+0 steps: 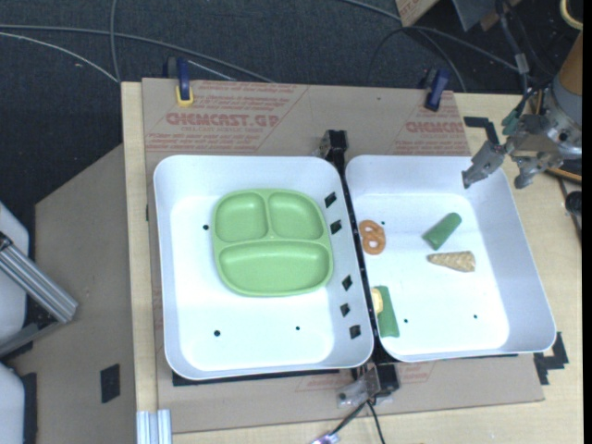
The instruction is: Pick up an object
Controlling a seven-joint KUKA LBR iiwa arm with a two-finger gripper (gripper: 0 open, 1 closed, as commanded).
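The right bin holds a small brown pretzel, a green cylinder, a tan cone-shaped piece and a green-and-yellow stick near its left wall. My gripper hangs over the bin's far right corner, above and to the right of the green cylinder. Its two fingers are spread apart with nothing between them.
The left bin holds a green divided plate. A black divider with clips runs between the bins. Blue clamps sit at the board's back edge. Cables and a cardboard box lie behind the bench.
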